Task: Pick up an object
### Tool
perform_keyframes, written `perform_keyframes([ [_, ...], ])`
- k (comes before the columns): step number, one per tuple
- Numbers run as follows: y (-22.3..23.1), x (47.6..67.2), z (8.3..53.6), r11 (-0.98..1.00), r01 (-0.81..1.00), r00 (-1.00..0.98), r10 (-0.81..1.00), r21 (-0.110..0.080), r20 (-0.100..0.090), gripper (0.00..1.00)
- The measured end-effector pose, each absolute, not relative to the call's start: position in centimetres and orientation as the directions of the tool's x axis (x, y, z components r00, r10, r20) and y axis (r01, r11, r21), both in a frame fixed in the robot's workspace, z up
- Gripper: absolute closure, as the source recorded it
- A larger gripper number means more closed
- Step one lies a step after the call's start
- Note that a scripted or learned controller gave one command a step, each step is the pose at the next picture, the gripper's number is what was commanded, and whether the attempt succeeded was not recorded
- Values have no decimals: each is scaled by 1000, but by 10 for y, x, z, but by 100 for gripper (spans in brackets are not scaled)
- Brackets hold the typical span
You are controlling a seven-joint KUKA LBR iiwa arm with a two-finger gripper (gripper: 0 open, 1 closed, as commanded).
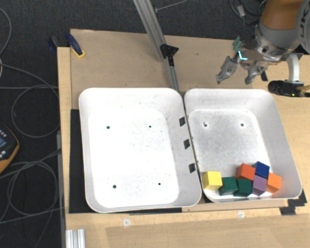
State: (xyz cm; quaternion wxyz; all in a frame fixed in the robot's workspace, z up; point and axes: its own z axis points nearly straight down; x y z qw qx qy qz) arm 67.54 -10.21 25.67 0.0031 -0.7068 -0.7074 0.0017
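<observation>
Your targets are small coloured blocks bunched in the near right corner of the right bin (279,119): a yellow block (213,179) at the left end, two green blocks (235,186) just beside it, an orange-red block (245,171) behind those, a blue block (261,169) and a purple block (260,184) further right, and an orange block (274,181) at the right end. They sit packed together, several touching, against the near wall of the bin. Your end effector (241,75) hangs over the bare worktop (119,61) just beyond the far rim of the right bin, well apart from the cluster, which lies toward the near side and slightly to the right of it. Its two fingers are spread, with nothing between them. To the left, the left bin (93,107) sits beside the right one, the two meeting along a seam with small black clips (186,143). A slanted metal pole (154,25) comes down from the far side to the worktop near that seam, to the left of the end effector. A blue and yellow tool (75,45) lies at the far left corner of the worktop.
</observation>
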Motion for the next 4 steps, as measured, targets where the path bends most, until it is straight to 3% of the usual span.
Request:
perform_keyframes([
  [1,-102,676,260,2,1000,-2,1000,-2,0,0],
  [4,-101,656,96,0,1000,0,1000,-8,1,0],
])
